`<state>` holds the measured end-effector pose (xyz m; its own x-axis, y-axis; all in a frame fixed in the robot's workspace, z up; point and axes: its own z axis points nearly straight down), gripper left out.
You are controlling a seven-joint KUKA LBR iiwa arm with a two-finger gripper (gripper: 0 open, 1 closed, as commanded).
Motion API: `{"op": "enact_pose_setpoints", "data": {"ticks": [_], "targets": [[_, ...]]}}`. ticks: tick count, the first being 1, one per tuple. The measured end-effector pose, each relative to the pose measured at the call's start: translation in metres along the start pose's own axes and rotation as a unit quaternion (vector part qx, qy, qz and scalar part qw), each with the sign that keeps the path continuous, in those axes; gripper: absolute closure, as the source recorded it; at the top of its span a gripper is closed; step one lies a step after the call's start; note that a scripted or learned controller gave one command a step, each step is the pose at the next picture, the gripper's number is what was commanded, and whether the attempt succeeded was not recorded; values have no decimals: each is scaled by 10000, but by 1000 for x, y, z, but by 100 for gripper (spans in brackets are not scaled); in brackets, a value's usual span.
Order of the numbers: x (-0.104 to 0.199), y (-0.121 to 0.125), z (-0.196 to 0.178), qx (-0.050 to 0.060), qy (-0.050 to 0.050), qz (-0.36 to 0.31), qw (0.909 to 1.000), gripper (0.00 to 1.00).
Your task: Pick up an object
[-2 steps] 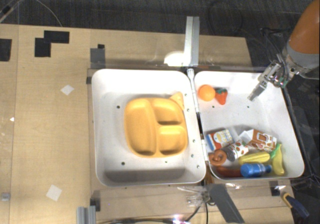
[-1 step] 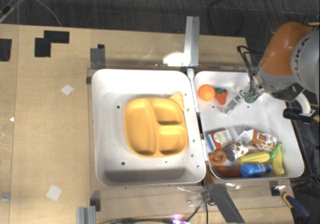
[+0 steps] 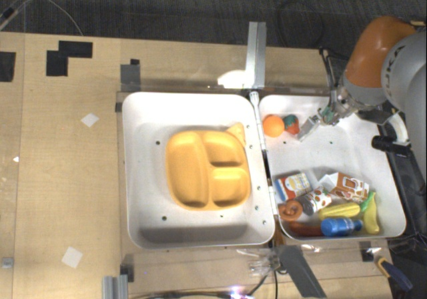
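My gripper (image 3: 308,127) hangs over the upper part of the right bin (image 3: 373,157), tilted down to the left. Just left of its tip lie an orange ball (image 3: 272,125) and a small red and green object (image 3: 290,124); whether the tip touches the small object I cannot tell. Nothing shows held in the gripper. Along the bin's near edge lies a pile: a white and blue carton (image 3: 292,186), a brown and white packet (image 3: 349,187), a yellow banana (image 3: 340,211), a blue bottle (image 3: 339,226) and a yellow-green object (image 3: 370,214).
The left bin (image 3: 140,157) holds a yellow divided tray (image 3: 205,167). A metal post (image 3: 256,57) stands behind the wall between the bins. The grey arm with its orange band (image 3: 370,51) comes in over the right bin's far right corner.
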<state>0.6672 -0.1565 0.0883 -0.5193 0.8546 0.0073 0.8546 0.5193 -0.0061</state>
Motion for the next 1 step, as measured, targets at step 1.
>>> {"op": "enact_pose_setpoints", "data": {"ticks": [1], "targets": [[-29, -23, -90, -79, -111, -1007, 9948, 0]]}}
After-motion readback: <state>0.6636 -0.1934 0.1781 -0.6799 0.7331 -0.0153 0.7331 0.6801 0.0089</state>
